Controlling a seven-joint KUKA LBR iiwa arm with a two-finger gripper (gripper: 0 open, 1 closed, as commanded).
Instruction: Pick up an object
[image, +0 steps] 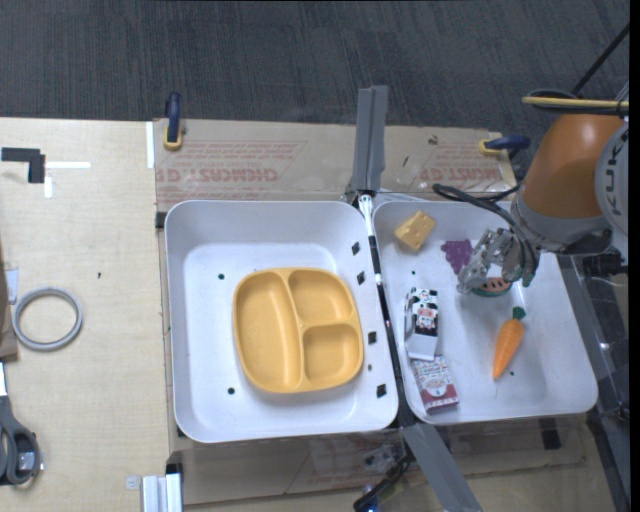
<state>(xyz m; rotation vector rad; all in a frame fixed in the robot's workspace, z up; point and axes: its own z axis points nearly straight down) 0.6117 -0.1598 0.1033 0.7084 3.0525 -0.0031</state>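
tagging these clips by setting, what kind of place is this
Most likely a robotics lab bench for pick-up trials: a robot arm reaches over two white bins, one holding toy food like a carrot, on a taped-down cardboard sheet.

Bright, even overhead light; soft shadows, sharp focus.

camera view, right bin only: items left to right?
Milk carton and snack packet → cheese wedge → purple grapes → claw → carrot.
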